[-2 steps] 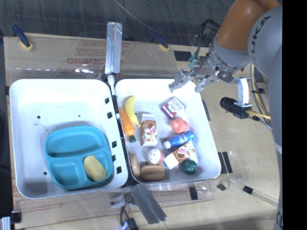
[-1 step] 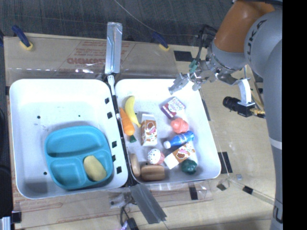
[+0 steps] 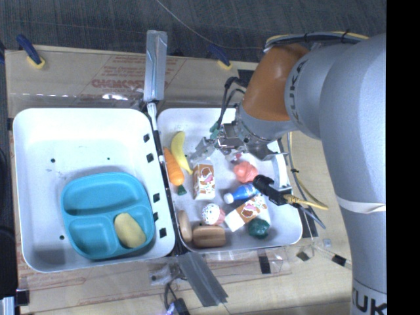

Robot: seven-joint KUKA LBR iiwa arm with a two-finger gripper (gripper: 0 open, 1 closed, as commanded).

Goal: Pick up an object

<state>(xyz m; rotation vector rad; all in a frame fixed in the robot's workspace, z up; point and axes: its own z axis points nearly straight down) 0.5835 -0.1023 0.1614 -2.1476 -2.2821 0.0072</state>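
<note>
Clutter crowded the right bin (image 3: 289, 238), so the gripper (image 3: 220, 142) hung low just beyond the carton (image 3: 204, 180), banana (image 3: 180, 149) beside it; whether that claw was open or closed, I couldn't tell.

place: robotics lab | evidence: grey industrial arm with orange band (image 3: 328, 104); two shallow white plastic bins (image 3: 33, 176) clamped on cardboard-covered tabletop (image 3: 85, 64); loose cables (image 3: 184, 25)

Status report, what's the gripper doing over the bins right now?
Gripper low in right bin, nothing seen held. Nearest: banana, carton. Items crowded close. Potato on blue tray, left bin.
</note>
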